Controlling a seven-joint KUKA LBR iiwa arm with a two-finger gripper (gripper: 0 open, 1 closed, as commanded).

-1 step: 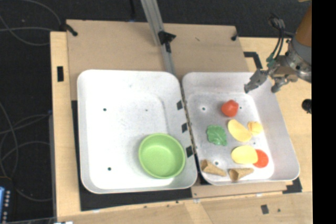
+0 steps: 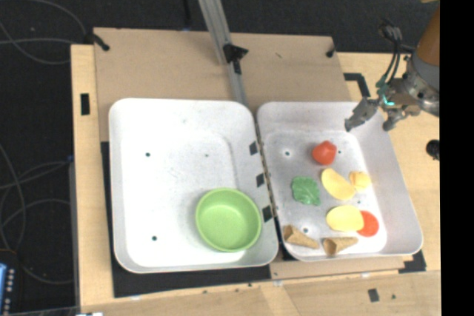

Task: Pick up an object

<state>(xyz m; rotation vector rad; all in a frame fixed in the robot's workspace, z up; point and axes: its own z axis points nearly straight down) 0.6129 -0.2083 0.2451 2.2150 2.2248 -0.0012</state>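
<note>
The right bin (image 2: 385,159) holds several small toy foods: a red tomato (image 2: 324,152), a green leafy piece (image 2: 305,191), a yellow piece (image 2: 338,184), a small yellow-orange piece (image 2: 360,179), a yellow and red piece (image 2: 352,220) and two tan cones (image 2: 318,241). My gripper (image 2: 376,117) hangs over the bin's far right corner, above and to the right of the tomato. Its two fingers stand apart with nothing between them.
The left bin (image 2: 170,137) carries a green bowl (image 2: 228,219) near its front right corner. A grey metal post (image 2: 215,11) rises from behind the bins, at their shared edge. Bare bench surrounds both bins.
</note>
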